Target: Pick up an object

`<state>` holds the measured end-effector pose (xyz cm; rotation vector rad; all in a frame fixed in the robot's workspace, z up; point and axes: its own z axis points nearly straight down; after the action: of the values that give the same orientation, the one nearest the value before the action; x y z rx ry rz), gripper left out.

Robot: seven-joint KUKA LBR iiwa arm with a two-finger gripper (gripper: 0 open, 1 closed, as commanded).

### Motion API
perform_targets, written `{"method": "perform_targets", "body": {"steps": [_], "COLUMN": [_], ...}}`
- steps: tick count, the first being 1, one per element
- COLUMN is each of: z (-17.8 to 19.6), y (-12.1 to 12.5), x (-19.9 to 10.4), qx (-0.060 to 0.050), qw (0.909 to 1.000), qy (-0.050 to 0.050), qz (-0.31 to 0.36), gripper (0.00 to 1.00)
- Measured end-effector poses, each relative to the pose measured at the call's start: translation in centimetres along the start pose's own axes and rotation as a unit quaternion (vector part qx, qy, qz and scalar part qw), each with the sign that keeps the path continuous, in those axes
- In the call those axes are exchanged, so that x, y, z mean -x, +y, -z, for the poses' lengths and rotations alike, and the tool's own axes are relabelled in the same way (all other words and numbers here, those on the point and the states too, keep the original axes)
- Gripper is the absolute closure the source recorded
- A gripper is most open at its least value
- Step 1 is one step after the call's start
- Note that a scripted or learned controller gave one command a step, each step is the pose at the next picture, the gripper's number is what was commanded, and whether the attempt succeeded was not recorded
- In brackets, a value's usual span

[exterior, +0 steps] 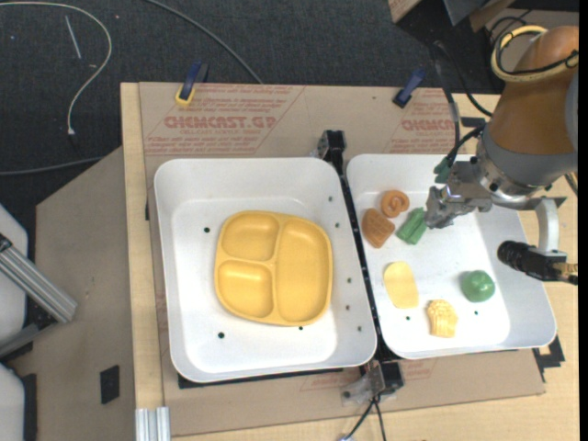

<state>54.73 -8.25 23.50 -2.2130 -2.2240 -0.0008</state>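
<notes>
two shallow white bins side by side on the bench (pixel 147 246). left bin (pixel 184 338) carries a yellow divided tray (pixel 273 266), broad, rigid, probably light, too wide for a two-finger pinch except at a rim. right bin (pixel 524 329) carries the small things: green round piece (pixel 478 286), pale yellow piece (pixel 401 284), yellow ridged piece (pixel 442 318), brown lump (pixel 377 227), orange coil (pixel 396 202), green block (pixel 412 227).

end effector (pixel 444 206) low over the right bin's upper middle, tip at or just beside the green block's upper end; cannot tell whether open or closed, nor whether touching the block. looks like the approach to a grasp, nothing lifted yet.

likely all moulded plastic toy food: light, stiff, smooth, so prone to slipping or rolling out of a shallow pinch. best taken across the block's narrow width, near mid-length.

tight room on the block's left: brown lump just beside it, orange coil near above, divider wall (pixel 354 237) beyond those. open floor to the right and below the block, so a straight vertical lift appears safest.
</notes>
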Motion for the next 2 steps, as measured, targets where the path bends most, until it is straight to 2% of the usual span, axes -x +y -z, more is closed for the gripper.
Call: {"method": "perform_targets", "body": {"steps": [2], "z": [-1.2], "y": [-0.7], "x": [-10.9], "qx": [-0.001], "qw": [1.0], "qy": [0.0], "qz": [0.0], "gripper": [1.0]}}
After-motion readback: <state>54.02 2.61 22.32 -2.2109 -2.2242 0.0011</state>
